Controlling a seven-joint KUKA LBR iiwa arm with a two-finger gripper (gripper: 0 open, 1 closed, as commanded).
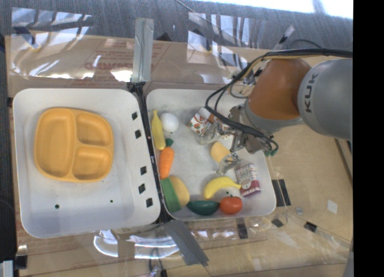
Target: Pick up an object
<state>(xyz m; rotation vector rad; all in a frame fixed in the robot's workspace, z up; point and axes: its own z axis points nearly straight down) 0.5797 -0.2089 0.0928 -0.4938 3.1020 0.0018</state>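
The right bin (pixel 264 201) holds several toy foods. Along its left wall lie a long yellow piece (pixel 157 131), a white egg (pixel 170 122), an orange carrot (pixel 167 160) and a green-and-yellow piece (pixel 175 192). A banana (pixel 221 184), a dark green piece (pixel 203 207) and a red tomato (pixel 231 205) sit near the front. A red-and-white packet (pixel 248 180) lies at the right, and another printed packet (pixel 201 123) at the back. My gripper (pixel 231 147) hangs low over the bin's middle, right beside a pale yellow wedge (pixel 219 151).
The left bin (pixel 36 210) carries a yellow divided plate (pixel 73 144). A taped divider (pixel 147 150) separates the bins. The arm's orange band (pixel 273 93) and black cables (pixel 240 84) overhang the right bin's back right corner.
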